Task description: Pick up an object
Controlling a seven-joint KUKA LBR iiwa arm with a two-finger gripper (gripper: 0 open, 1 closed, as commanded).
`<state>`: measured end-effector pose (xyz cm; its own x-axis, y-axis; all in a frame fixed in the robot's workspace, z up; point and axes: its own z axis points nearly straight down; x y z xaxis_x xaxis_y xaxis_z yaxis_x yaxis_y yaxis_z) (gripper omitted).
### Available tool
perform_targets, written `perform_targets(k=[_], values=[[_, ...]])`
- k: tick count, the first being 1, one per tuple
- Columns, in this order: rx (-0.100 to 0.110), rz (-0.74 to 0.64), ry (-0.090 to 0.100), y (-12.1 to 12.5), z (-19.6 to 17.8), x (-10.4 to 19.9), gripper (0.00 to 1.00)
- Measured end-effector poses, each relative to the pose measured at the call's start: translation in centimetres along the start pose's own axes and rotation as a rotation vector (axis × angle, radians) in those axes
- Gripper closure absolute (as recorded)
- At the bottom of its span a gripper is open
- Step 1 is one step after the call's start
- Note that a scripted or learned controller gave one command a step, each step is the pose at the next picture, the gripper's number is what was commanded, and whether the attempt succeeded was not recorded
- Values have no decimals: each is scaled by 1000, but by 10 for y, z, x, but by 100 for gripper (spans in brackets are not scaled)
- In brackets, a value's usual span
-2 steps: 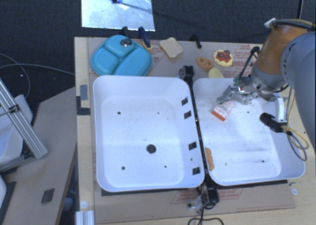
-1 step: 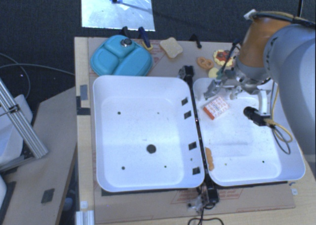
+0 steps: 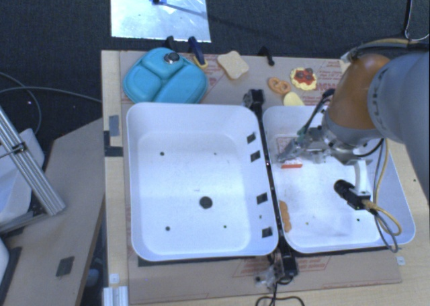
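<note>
My gripper hangs low over the left part of the right bin, pointing toward the wall between the bins. A thin red strip lies on the bin floor just below its tip. A tan, biscuit-like piece rests against the right bin's left wall, nearer the front. In the left bin a small dark round object lies near the middle of the floor. Whether anything sits in the gripper is hidden by its own body.
Behind the bins lie a blue sectioned dish, a toast slice, a pretzel, a small pizza toy and a yellow piece. A black cable plug hangs from the arm over the right bin.
</note>
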<state>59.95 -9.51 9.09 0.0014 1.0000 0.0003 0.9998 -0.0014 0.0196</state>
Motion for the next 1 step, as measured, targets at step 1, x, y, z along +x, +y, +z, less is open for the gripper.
perform_targets(k=[1], values=[[9,-7,-2,59,-25,-9,0]])
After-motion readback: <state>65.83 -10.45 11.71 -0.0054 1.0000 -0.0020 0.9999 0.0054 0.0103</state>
